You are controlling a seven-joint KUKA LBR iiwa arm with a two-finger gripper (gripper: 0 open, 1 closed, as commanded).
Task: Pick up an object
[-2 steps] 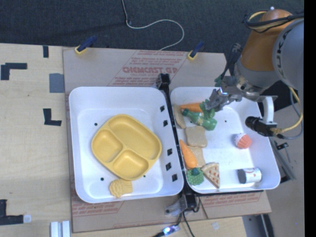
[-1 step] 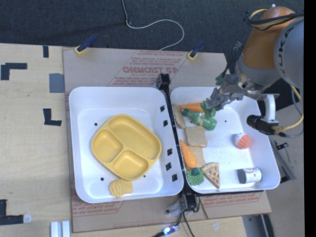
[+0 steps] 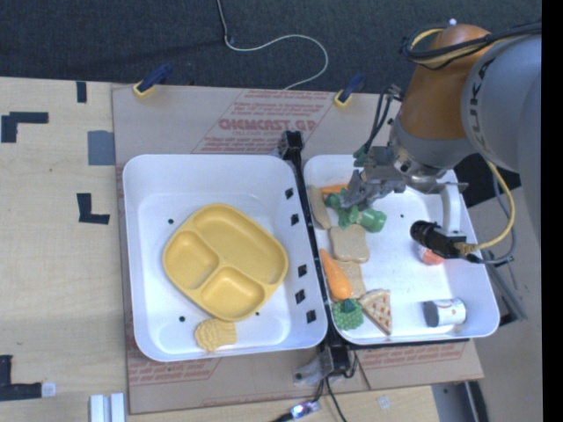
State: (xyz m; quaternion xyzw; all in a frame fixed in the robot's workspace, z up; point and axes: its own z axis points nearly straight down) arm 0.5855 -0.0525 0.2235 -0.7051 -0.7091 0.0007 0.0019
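Two white bins: the left bin [image 3: 141,236] holds a yellow tray [image 3: 224,260], the right bin [image 3: 471,301] toy food. Claw [image 3: 354,199] sits at a green toy [image 3: 369,219]; its opening cannot be told.

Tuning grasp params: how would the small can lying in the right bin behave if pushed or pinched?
The can lies on its side near the bin's front right corner, so a sideways nudge would likely roll it. Its round, smooth-looking body may slip between fingers. It looks rigid and small, probably light; contents can't be judged.
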